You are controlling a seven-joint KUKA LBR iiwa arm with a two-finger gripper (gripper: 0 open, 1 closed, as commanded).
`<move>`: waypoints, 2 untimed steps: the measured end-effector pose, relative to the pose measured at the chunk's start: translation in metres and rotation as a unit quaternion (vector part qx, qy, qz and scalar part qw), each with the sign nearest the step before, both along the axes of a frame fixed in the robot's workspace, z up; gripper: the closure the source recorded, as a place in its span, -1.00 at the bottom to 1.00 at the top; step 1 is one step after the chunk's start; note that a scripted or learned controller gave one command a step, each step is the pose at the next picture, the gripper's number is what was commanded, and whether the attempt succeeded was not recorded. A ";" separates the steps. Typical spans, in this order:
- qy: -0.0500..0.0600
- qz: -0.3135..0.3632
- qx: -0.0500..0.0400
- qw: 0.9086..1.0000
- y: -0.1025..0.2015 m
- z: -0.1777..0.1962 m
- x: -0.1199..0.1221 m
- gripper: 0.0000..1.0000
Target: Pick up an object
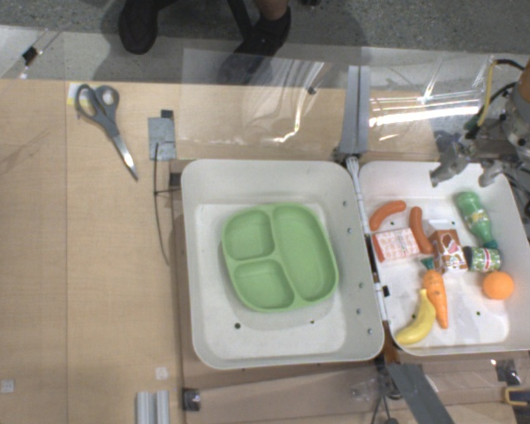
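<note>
Two shallow white bins sit side by side on the wooden counter [71, 263]. The left bin [203, 334] holds a green divided plate [280, 257] with three compartments, lying flat near the bin's middle. The right bin [503, 325] holds the toy food: two sausages, one [388, 213] curved near the upper left and one [417, 229] more upright just beside it, a small red and white packet [395, 244] below them, a dark brown packet [447, 246] to its right, a green bottle [473, 215] lying tilted near the right wall, a small jar with a green lid [484, 259] just below the bottle, an orange [498, 285] near the right wall, and a carrot [435, 296] touching a banana [416, 321] toward the front. The claw [465, 171] hangs over the upper part of the right bin, above and apart from the green bottle, with its two fingers [443, 168] spread apart and nothing between them. The arm enters from the upper right. On the counter to the far left lie scissors [106, 124], with a small grey clip-like piece [162, 135] beside them, near the left bin's upper corner
</note>
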State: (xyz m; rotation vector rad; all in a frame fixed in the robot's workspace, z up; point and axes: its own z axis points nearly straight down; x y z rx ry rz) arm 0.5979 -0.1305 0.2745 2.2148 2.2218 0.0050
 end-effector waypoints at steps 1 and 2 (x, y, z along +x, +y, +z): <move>0.002 0.021 0.000 1.000 -0.017 -0.142 0.001 -1.00; -0.007 0.062 -0.002 0.998 -0.021 -0.175 -0.011 -1.00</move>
